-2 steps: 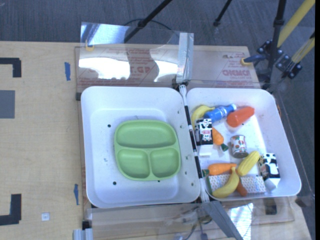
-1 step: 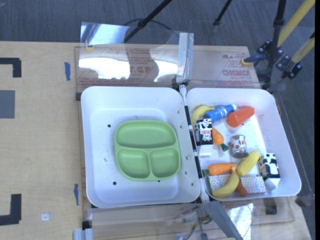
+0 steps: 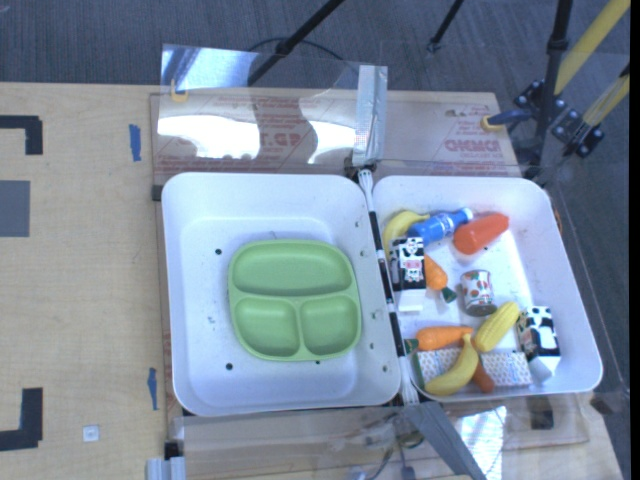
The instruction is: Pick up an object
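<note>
Evidently pre-grasp; gripper state impossible to tell; toys heaped in the right bin (image 3: pixel 535 268), nearer the arm's entry side; banana (image 3: pixel 455 371) lying slantwise by its front rim; green divided plate (image 3: pixel 295 298) farther left.

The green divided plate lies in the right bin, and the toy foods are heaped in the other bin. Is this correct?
Not quite. The camera view shows the green divided plate in the left bin. The toy foods are indeed heaped in the other bin, the right one.
</note>
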